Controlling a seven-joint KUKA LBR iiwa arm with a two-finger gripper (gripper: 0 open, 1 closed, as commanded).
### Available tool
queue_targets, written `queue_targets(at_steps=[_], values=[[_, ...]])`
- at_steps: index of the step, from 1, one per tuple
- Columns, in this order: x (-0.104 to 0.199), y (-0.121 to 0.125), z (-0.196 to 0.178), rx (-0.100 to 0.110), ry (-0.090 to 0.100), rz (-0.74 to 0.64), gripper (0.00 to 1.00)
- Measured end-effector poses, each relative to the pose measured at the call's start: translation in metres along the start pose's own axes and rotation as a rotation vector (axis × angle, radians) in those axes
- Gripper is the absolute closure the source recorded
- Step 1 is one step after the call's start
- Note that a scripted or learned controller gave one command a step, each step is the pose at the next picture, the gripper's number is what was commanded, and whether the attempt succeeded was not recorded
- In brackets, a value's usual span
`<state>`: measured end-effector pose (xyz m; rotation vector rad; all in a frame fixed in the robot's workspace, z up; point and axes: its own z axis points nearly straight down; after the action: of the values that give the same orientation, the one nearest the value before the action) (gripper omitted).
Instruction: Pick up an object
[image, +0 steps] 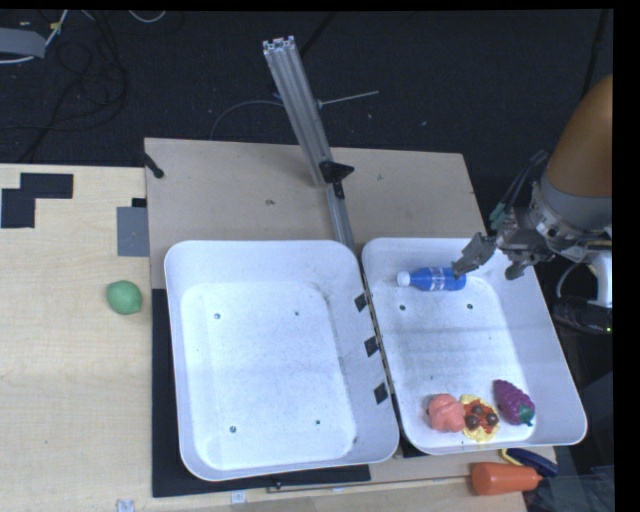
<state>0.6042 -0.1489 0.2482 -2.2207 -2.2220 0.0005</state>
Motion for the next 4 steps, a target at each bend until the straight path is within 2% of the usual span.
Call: queue_targets(at_steps=[2, 3, 4], values=[[0.008, 0.007, 0.122, 0.005, 0.001, -0.001, 0.0], [0.009, 0.007, 0.159, 0.002, 0.0, -0.001, 0.0], [0.008, 0.007, 0.146, -0.001, 0.0, 0.001, 1.0]])
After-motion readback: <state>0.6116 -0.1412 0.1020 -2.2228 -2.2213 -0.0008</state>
